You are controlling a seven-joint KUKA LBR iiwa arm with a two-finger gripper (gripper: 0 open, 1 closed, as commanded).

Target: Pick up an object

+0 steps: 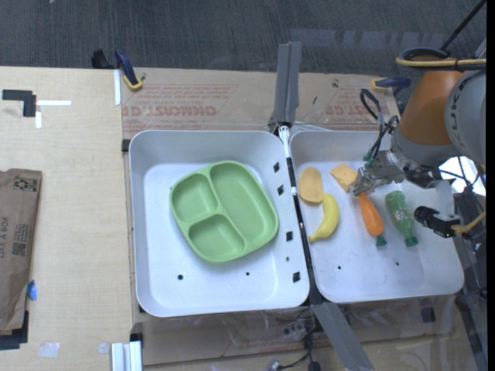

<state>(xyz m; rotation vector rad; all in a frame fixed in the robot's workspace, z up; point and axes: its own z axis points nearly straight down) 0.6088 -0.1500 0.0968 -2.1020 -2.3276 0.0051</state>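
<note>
Table (62, 168) carries two white bins; the far one, well left of the end effector (366, 178), holds a green divided plate (224, 209). Arm is down in the near bin (387, 280), end effector low at the carrot's (371, 215) top end, yellow wedge (343, 176) just beside. Can't tell its opening. Banana (326, 219), green bottle (400, 215) lie near. Nothing lifted yet, so the pick looks undone.

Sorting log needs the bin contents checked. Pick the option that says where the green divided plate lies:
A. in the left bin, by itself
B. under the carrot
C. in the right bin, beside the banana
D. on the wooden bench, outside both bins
A: the green divided plate lies alone in the left bin, while the banana and carrot lie in the right bin.
</note>
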